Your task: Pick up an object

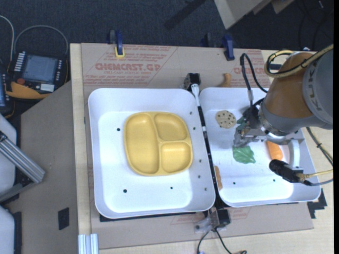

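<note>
A yellow sectioned plate (158,142) sat in a white bin (106,115); nearby were a tan, dark-speckled cookie (225,118), a green leaf (244,154) and an orange carrot (275,151).

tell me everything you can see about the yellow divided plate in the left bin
The yellow divided plate is a rounded-square dish of what looks like matte pale-yellow plastic, split by raised ridges into three compartments: one large section along its left side and two smaller ones on the right, one above the other. It lies flat and right side up, turned slightly, near the middle of the left white bin. All three compartments look bare. Only the bin floor touches it.
</note>
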You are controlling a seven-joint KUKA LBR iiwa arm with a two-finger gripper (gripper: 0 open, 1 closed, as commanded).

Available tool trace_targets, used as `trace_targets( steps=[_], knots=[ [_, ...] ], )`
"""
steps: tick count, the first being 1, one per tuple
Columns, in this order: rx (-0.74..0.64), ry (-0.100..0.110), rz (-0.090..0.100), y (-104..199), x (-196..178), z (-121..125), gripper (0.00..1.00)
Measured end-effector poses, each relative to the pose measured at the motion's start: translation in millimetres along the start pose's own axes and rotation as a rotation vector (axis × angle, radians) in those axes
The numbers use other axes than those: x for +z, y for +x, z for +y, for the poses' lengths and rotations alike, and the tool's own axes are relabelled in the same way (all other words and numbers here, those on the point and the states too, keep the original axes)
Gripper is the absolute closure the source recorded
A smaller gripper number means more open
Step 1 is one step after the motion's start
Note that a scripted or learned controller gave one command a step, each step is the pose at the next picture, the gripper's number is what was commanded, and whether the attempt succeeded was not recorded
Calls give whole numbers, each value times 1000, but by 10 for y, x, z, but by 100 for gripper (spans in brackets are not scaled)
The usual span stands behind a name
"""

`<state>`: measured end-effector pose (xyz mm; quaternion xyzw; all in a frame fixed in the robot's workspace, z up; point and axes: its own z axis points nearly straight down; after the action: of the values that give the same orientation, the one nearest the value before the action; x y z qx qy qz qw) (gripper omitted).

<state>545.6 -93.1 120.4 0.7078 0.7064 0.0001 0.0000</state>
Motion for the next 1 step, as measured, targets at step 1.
trace_targets(
  steps=[1],
  knots=[
    [-2,-6,-1,6,-554,-86,100]
  ],
)
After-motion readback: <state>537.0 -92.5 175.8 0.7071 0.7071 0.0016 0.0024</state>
